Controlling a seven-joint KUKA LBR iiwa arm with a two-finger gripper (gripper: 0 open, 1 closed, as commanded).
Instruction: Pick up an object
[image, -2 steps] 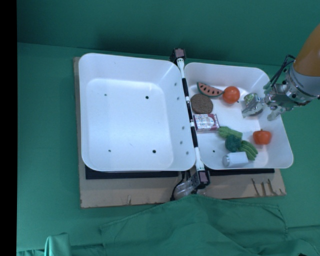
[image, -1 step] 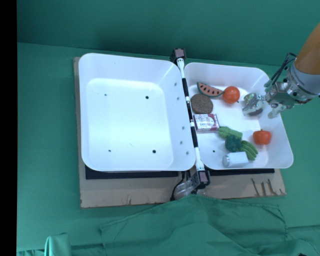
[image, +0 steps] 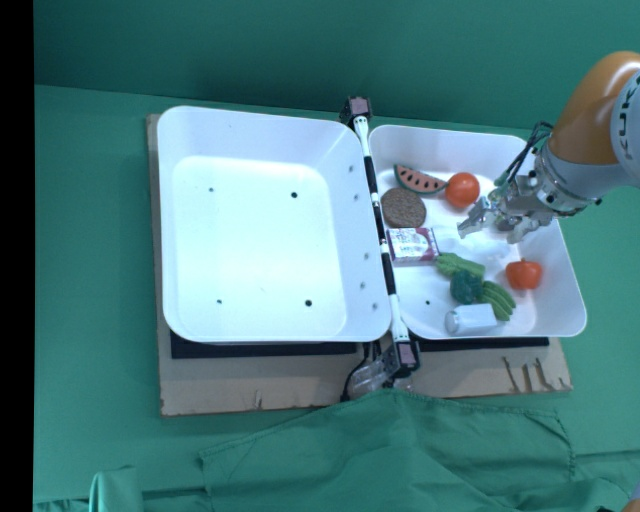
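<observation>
1. We see left bin (image: 190, 140) bare; all targets sit in right bin (image: 560, 300).
2. Packed mid cluster: brown cookie (image: 403, 207), watermelon slice (image: 420, 180), pink packet (image: 411, 243), green veg (image: 470, 280), white can (image: 470, 319). Risk: a grab here nudges neighbours or catches two.
3. Tomato (image: 462, 189) near gripper (image: 492, 221); round, prob rolls away.
4. Jaws look spread, nothing between them.
5. 2nd tomato (image: 523, 274) by the wall; finger could hit the rim.
</observation>
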